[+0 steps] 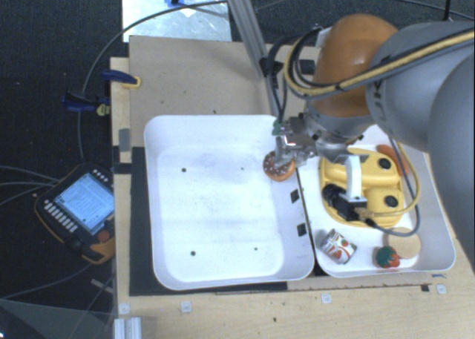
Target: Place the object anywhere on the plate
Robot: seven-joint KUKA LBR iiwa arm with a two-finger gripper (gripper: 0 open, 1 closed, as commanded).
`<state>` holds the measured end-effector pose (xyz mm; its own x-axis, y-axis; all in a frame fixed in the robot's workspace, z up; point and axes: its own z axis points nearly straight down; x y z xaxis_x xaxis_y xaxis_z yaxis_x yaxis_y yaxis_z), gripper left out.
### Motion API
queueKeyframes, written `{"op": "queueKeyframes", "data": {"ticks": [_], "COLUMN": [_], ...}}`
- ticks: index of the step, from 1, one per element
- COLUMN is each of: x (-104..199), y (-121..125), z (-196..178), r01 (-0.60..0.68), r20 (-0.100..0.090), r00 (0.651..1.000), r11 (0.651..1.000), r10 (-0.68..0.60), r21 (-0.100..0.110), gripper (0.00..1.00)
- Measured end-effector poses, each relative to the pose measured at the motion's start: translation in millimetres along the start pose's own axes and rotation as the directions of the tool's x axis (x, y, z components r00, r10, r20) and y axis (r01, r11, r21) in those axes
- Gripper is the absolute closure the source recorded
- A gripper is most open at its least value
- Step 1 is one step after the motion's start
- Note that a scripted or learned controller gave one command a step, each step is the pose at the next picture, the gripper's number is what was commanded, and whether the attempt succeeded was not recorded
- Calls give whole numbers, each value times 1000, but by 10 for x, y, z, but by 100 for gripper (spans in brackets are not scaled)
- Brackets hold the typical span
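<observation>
Grey arm [423,85], bulky and close to the lens, reaches in from the right, its orange band [356,48] bending down toward the seam between the two white bins. Its hand [284,153] points straight down at the right edge of the left bin [215,204], directly over a small round brown object [279,170] that lies at that bin's upper right rim. Whether the hand is open or closed on it cannot be told. Across the seam, the right bin [438,248] holds a yellow toy [371,185], a small can [338,246], a green and red ball [386,257] and a tan disc [406,244]. A handheld controller [78,208] lies off the tabletop [193,78] to the left.
</observation>
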<state>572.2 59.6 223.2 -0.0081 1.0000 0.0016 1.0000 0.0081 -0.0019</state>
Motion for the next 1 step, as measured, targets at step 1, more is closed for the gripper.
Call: {"op": "queueKeyframes", "data": {"ticks": [1], "x": [387], "y": [-248], "z": [12], "r01": [1], "r20": [0], "r00": [1000], "r11": [1000], "r10": [-1], "r21": [0], "gripper": [100]}}
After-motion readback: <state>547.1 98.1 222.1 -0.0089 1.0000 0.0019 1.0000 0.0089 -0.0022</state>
